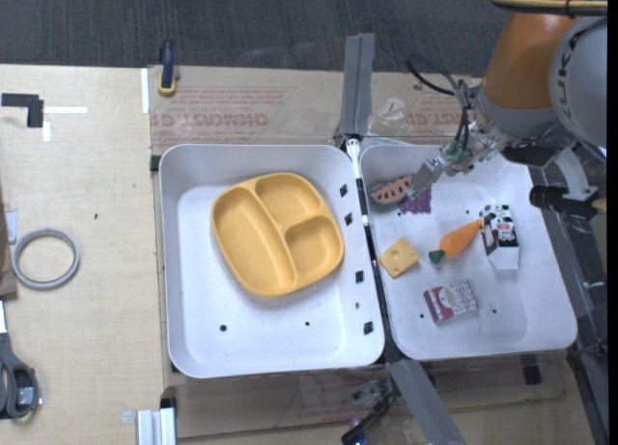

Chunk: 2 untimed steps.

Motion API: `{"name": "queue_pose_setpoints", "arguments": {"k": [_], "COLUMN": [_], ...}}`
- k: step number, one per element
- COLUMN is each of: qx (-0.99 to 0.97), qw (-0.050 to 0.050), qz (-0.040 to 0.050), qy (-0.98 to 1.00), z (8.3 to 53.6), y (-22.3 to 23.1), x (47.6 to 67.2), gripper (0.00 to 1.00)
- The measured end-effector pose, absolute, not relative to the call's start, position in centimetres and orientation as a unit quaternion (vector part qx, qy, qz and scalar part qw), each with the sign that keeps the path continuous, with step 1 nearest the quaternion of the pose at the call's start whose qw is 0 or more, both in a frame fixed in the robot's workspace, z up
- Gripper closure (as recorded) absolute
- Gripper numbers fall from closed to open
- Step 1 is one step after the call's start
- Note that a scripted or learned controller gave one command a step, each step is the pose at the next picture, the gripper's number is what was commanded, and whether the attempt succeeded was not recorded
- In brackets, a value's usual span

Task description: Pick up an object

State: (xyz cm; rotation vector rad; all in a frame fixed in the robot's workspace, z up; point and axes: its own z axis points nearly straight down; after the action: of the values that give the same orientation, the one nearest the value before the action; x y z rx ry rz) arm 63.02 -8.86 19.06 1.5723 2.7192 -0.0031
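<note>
The claw (417, 180), grip state impossible to tell, hangs just above the watermelon slice (390, 191), whose long axis runs left-down to right-up.

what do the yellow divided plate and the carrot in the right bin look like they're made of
Yellow divided plate: looks like moulded plastic with a matte to satin finish; one even colour, soft rounded compartment walls, only faint sheen.
Carrot: probably a plastic toy; flat uniform orange with a plain green tip, smooth surface. Too small here to rule out rubber or foam.
</note>
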Motion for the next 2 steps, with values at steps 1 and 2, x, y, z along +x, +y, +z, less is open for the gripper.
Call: {"name": "queue_pose_setpoints", "arguments": {"k": [1, 2], "qx": [0.539, 0.501], "qw": [0.001, 0.001], "qz": [-0.001, -0.0007], "qy": [0.842, 0.866], "z": [9.1, 19.1], "y": [-11.8, -6.7], "x": [62.8, 65.0], "gripper": [0.0, 0.0]}}
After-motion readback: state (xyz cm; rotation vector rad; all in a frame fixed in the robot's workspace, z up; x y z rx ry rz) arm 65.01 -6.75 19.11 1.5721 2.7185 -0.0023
